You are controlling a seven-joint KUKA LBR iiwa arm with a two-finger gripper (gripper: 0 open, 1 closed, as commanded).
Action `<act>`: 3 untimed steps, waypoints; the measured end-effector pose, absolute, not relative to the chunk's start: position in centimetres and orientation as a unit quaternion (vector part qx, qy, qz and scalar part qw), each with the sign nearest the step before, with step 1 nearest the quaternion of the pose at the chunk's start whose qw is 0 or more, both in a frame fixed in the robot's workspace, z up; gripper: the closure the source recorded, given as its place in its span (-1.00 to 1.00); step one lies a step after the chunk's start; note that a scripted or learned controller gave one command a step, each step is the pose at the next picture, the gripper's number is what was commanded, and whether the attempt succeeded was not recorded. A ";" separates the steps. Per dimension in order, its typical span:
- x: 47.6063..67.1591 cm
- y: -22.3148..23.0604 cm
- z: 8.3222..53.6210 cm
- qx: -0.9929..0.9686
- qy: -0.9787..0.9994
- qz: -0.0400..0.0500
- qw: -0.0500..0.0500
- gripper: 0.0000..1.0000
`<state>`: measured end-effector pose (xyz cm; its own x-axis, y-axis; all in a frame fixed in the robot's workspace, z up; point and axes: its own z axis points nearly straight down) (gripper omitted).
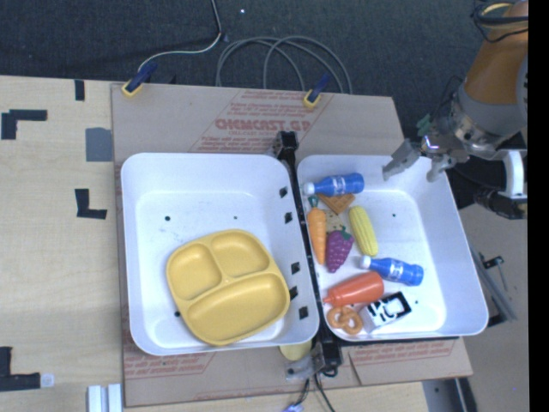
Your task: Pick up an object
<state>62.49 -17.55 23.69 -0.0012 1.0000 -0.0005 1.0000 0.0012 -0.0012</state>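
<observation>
Jaws (416,163) are spreading wide with nothing between them, hovering above the right bin's (459,256) upper right rim. Below, toys are lying clustered at that bin's left: blue bottle (338,184), carrot (317,234), corn (364,231), grapes (339,249).

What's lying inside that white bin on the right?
In the right bin: two blue bottles, carrot, corn, grapes, red bottle, pretzel. Anything beneath them is hidden.

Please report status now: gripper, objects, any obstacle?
Gripper open, above right bin's far rim, holding nothing. Toys untouched in right bin. Path clear.
</observation>
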 end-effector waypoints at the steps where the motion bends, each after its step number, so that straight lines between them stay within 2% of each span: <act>1: 61.4 -15.0 15.1 -0.706 -0.708 0.002 0.004 -1.00; 2: 60.3 -13.1 9.9 -0.707 -0.707 -0.002 -0.004 -1.00; 3: 59.1 -11.4 9.4 -0.710 -0.704 -0.004 -0.017 -1.00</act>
<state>59.12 -11.43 9.43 0.0080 0.9998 -0.0195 0.9995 -0.0074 0.0297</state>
